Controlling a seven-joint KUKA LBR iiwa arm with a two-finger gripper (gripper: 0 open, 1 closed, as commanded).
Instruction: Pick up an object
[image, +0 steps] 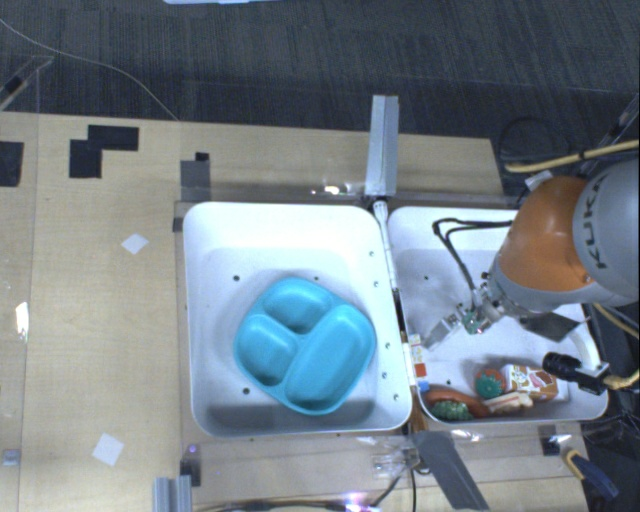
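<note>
Here the claw (468, 322) hangs over the middle of the right bin (420, 250); I cannot tell its state (too small and blurred). The pickable clutter lies toward the bin's near edge, below and right of the claw: roughly three small toys (495, 390), strung left to right. The left bin (210, 240) holds one blue divided plate (305, 345).

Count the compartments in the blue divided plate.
3. The blue divided plate in the left bin has one compartment at top, one at lower left, and the largest at right.
</note>
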